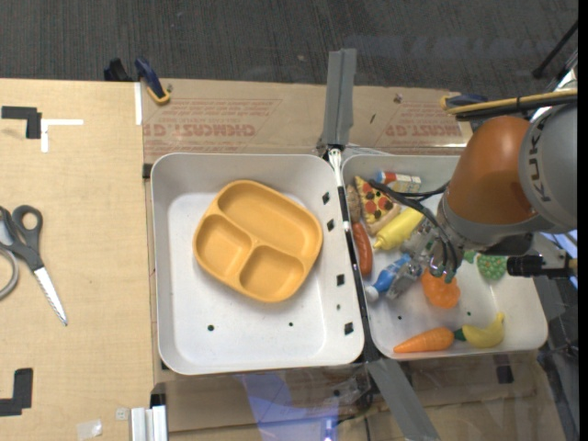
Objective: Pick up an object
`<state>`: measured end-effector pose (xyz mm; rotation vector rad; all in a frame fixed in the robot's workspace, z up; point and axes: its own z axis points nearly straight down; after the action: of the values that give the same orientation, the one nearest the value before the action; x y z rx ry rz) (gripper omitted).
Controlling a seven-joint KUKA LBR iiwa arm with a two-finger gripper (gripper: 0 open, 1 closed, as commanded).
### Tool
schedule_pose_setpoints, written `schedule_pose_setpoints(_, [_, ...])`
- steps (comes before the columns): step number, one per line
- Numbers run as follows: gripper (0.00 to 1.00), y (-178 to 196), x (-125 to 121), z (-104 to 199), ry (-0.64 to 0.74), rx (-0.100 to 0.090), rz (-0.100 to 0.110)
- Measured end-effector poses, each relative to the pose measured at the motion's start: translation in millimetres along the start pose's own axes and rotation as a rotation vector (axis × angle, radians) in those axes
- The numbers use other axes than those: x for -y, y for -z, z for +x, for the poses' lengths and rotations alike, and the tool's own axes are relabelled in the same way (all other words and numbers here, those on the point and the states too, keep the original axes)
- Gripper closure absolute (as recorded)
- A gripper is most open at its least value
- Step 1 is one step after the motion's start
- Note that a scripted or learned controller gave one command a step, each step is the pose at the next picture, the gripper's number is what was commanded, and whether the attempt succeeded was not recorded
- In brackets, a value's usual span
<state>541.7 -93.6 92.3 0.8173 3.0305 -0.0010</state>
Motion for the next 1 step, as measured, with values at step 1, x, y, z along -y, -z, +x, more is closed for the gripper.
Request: schedule_pose_setpoints(1, [0.00,-0.5,37.0,52.7,-0.069,-0.003,0.001])
